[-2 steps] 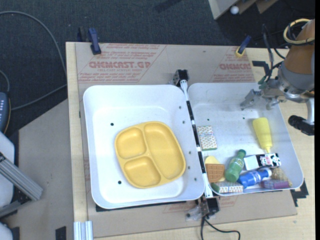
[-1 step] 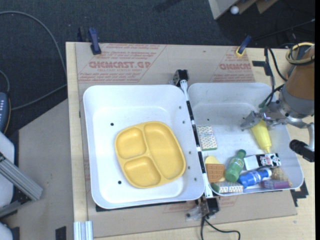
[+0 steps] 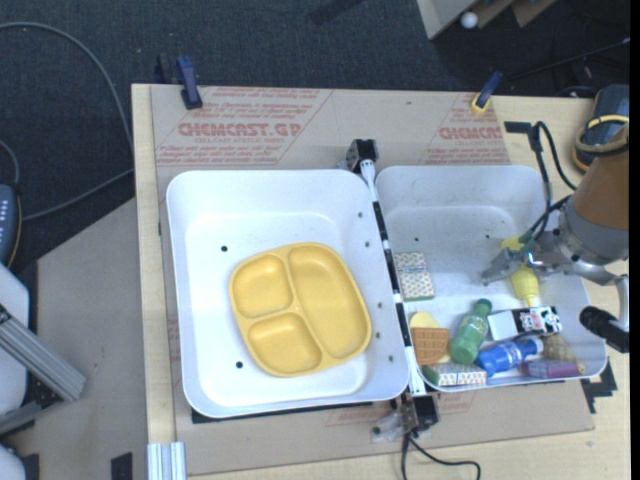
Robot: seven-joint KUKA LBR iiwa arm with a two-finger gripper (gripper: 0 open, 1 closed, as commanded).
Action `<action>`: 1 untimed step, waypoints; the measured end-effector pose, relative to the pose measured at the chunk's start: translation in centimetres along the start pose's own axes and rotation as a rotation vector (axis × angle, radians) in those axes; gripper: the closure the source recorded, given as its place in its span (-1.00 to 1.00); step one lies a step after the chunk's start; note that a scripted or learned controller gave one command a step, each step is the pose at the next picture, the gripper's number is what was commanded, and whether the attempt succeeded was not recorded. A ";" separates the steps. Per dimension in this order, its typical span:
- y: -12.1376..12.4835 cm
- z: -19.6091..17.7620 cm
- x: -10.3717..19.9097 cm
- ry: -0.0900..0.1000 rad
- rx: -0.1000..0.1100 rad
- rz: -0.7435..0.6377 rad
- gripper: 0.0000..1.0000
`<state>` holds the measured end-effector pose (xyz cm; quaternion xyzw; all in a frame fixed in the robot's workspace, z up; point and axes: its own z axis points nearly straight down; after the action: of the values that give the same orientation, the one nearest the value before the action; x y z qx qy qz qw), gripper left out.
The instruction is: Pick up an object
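My gripper (image 3: pixel 512 260) hangs low over the right part of the right bin (image 3: pixel 440 203), reaching in from the right below the orange band of the arm (image 3: pixel 607 198). A small yellow object (image 3: pixel 526 287) lies just below and beside it, touching or nearly touching the gripper's tip. Along the bin's front edge lie a green bottle (image 3: pixel 470 333), a blue bottle (image 3: pixel 509 354), a tan waffle-like piece (image 3: pixel 431 343), a white and black box (image 3: pixel 537 320) and a purple item (image 3: pixel 549 369). A small patterned packet (image 3: pixel 413 275) rests by the bin's left wall.
The left bin (image 3: pixel 200 218) holds a yellow three-compartment plate (image 3: pixel 299 308). A metal divider with clamps (image 3: pixel 385 258) runs between the bins. Cables run along the bench's right side (image 3: pixel 545 168). The far half of the right bin floor is bare.
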<state>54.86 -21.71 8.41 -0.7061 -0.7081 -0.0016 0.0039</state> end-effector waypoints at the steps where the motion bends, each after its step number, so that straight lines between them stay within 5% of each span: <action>1: 0.0 -1.0 -0.2 -0.004 -0.003 0.002 1.00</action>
<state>54.90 -21.88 9.44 -0.7069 -0.7073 -0.0011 0.0014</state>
